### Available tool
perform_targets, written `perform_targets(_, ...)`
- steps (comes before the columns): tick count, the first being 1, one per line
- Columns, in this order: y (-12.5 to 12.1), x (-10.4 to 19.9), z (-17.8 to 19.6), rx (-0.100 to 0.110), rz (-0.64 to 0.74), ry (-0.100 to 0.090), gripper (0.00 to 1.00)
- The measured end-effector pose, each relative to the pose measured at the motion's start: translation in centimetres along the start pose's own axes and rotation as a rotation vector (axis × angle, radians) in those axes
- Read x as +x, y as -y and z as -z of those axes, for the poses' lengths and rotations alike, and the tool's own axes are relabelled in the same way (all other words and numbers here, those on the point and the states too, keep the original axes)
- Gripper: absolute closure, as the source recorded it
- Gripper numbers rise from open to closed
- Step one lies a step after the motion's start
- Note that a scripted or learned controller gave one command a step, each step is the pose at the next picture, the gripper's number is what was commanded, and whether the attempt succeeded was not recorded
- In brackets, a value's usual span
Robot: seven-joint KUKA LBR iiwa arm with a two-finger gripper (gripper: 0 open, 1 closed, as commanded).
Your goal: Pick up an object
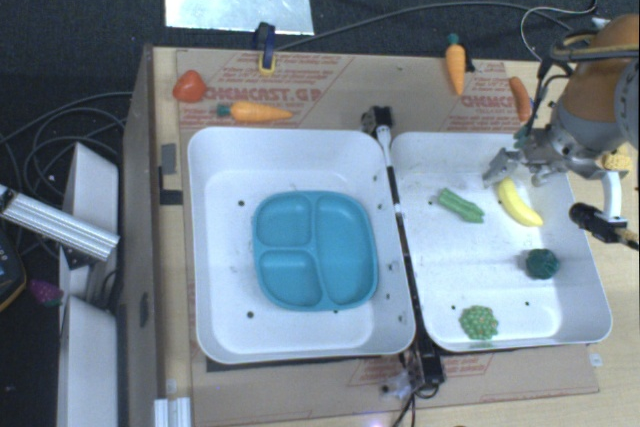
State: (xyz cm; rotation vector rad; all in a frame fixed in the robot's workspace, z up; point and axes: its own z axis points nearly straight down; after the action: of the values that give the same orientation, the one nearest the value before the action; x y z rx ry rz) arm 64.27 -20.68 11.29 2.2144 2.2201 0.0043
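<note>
My gripper [522,172] hangs over the far right part of the right bin [580,315], fingers spread open and nothing between them. Just below it lies a yellow banana [519,203], its upper end right at the fingertips. To the banana's left rests a green pea pod [460,205]. Nearer the front are a dark teal ball [542,263] and a bumpy green piece [479,321].
The left bin [215,165] holds a blue divided plate [315,248]. On the cardboard behind the bins lie a carrot [260,112], a red piece [189,86], a second carrot [456,67] and an orange piece [520,98]. A black clamp [381,121] sits where the bins meet.
</note>
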Motion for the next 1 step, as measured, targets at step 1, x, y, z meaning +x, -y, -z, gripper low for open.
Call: perform_targets(1,-0.12,-0.03,1.14,-0.004,0.001,0.001,1.00)
